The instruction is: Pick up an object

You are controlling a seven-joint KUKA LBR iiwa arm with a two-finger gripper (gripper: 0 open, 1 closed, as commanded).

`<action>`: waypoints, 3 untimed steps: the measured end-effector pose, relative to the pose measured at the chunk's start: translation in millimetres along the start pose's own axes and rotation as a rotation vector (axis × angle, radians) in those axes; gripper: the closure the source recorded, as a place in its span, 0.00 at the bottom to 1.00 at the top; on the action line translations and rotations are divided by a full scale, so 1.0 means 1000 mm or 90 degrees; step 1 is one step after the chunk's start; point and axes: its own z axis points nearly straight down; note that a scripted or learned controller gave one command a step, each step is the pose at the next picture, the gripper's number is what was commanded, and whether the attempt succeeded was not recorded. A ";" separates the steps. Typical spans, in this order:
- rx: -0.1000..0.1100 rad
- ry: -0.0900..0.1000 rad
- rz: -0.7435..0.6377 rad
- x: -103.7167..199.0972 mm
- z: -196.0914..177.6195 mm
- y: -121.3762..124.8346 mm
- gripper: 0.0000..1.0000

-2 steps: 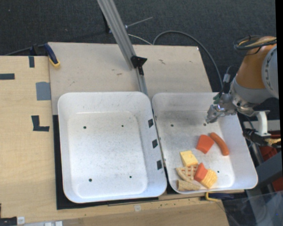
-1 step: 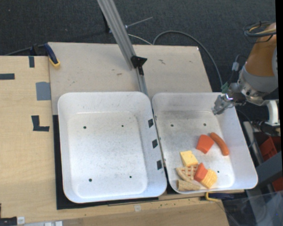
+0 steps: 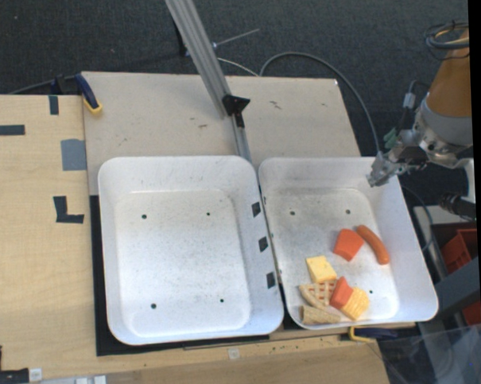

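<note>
The right bin (image 3: 304, 180) holds several small toy foods near its front right. An orange block (image 3: 348, 244) lies beside an orange sausage (image 3: 372, 244). In front of them sit a yellow block (image 3: 320, 268), a tan waffle piece (image 3: 316, 294), a small red-orange piece (image 3: 340, 293) and a yellow ridged piece (image 3: 357, 303). My gripper (image 3: 380, 173) hangs over the right bin's far right rim, well behind the toys, with nothing visible between its fingers.
The left bin (image 3: 179, 245) lies beside the right one, joined by black clips. A slanted metal rail (image 3: 207, 61) stands behind the bins. A cable (image 3: 314, 61) loops across the bench toward the arm.
</note>
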 end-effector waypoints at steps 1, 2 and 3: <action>0.002 0.001 -0.003 0.054 -0.006 -0.018 1.00; 0.003 0.002 -0.004 0.117 -0.002 -0.029 1.00; 0.003 0.002 -0.004 0.163 -0.008 -0.034 1.00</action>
